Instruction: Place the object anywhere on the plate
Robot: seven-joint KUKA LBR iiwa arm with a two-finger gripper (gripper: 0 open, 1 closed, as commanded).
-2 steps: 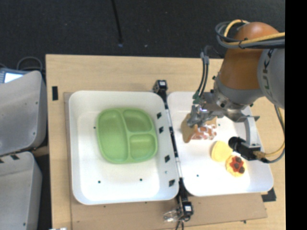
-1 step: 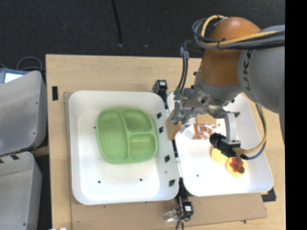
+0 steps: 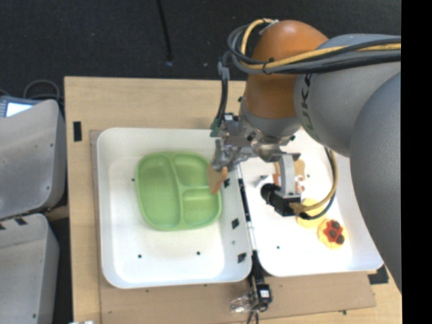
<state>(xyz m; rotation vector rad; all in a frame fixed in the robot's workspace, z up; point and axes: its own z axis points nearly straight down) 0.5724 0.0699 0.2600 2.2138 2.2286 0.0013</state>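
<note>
White plastic forms both bins on the bench [image 3: 81, 106]. Nearest the camera, the front rim of the left bin [image 3: 121, 248] is seen bare, with an open strip of floor between it and the plate [image 3: 177, 191]. The green plate, divided into compartments, is set in the middle of that bin, with free room on its left and front sides; its right edge is close to the wall shared with the right bin [image 3: 310, 255]. In the right bin, a yellow and red object [image 3: 329, 232] lies near the right rim, well apart from the plate. The gripper [image 3: 221, 175] is held over the plate's right edge, just beside the shared wall, and a small tan piece [image 3: 217, 179] is seen at its tip; whether that piece is clamped cannot be told, so the state of the pincer is left undecided. Farther back, the orange band [image 3: 287, 73] and the grey arm [image 3: 364, 93] are seen covering the rear of the right bin.
</note>
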